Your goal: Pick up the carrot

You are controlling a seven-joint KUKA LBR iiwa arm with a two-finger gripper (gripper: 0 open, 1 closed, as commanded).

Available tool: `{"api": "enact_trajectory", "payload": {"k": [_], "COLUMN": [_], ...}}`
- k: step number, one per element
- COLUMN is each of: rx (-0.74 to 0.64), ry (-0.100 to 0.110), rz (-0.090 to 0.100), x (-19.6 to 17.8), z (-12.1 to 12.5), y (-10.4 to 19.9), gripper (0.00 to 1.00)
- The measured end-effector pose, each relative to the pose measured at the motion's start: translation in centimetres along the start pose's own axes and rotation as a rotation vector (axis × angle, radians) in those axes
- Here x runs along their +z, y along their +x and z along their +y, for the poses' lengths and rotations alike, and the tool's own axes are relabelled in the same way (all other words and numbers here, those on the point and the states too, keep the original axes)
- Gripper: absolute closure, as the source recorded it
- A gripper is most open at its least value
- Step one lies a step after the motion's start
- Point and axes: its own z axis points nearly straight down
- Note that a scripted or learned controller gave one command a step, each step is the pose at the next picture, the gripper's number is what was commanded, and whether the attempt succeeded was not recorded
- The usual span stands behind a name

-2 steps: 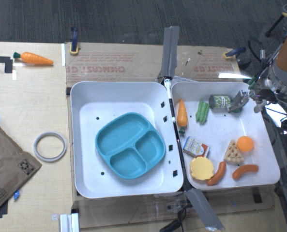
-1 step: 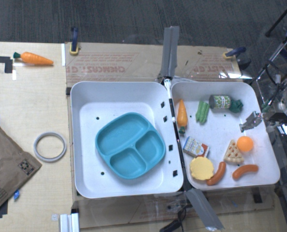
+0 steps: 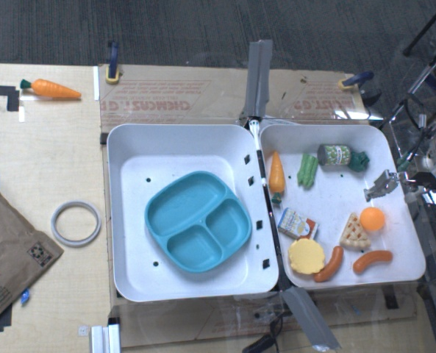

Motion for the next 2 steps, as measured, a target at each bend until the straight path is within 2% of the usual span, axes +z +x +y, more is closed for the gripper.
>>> {"api": "enact_trajectory", "payload": {"k": [1,2], "rx": [0.154,0.007], "ry": [-0.001,0.001], "rz": [-0.001,0.0], "x": [-0.9,1.1], "z": [-0.9,-1.2], "y": [0.4,0.3], "gripper": [0.0,0.0]}}
